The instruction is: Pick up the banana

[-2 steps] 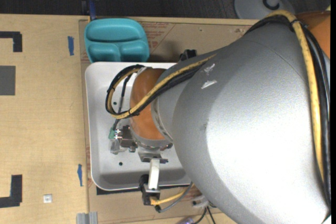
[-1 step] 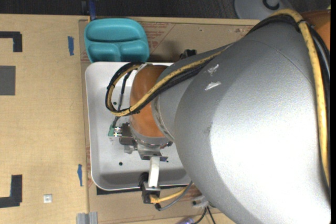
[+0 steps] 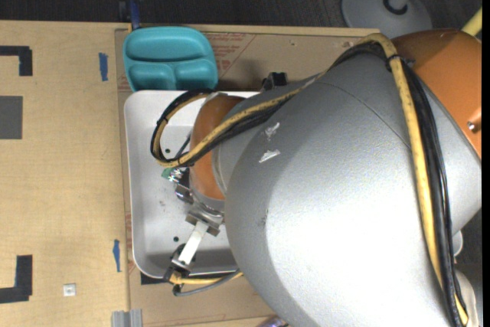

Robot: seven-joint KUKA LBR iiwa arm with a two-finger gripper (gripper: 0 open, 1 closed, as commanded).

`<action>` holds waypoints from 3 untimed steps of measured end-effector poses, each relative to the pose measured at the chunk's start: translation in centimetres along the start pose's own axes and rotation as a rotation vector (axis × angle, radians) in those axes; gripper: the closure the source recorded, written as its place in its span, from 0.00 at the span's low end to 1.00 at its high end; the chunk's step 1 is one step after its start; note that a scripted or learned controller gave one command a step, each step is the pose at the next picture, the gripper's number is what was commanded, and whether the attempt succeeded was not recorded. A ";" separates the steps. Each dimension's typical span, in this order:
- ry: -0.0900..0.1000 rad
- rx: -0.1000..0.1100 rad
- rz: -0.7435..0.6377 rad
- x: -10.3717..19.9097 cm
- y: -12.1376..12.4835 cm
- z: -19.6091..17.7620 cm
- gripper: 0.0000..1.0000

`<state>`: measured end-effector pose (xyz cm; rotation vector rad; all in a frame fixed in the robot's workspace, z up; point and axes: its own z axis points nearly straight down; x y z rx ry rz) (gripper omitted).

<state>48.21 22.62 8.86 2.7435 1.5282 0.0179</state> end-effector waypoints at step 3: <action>-0.011 0.007 0.176 -7.9 4.7 -9.3 0.00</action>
